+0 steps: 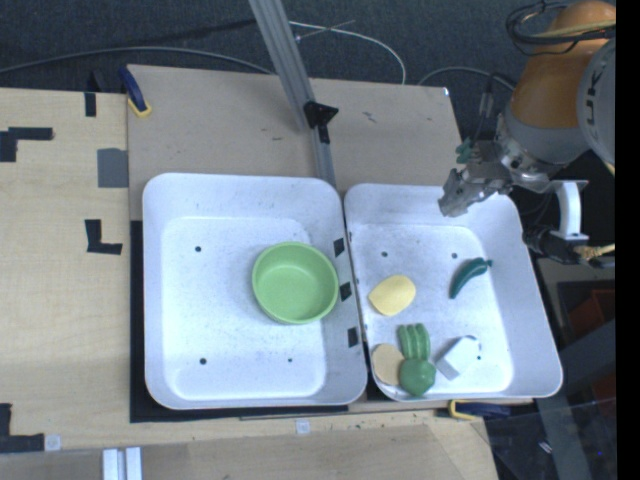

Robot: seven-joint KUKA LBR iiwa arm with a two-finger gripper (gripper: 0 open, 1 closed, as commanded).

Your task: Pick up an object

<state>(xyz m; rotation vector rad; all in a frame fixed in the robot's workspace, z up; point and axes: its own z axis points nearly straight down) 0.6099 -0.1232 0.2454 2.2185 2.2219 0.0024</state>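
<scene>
1. You see the gripper (455, 200) at the upper right of the frame, above the far rim of the right bin (500, 268); whether its jaws are spread or pressed together cannot be told, and nothing shows between them.
2. Your candidates lie lower in that bin: a green pepper (468, 276) nearest, a yellow piece (392, 294) left of it, and a green vegetable (415, 358) beside a grey block (452, 360) at the near rim.
3. Risk: the bottom cluster is packed against the rim, so you may nudge neighbours or strike the wall.
4. Risk: the pepper is slim and tilted; jaws may slip off.
5. Open floor surrounds the pepper, giving room to descend. The left bin (170, 268) holds a bowl (294, 283).
</scene>
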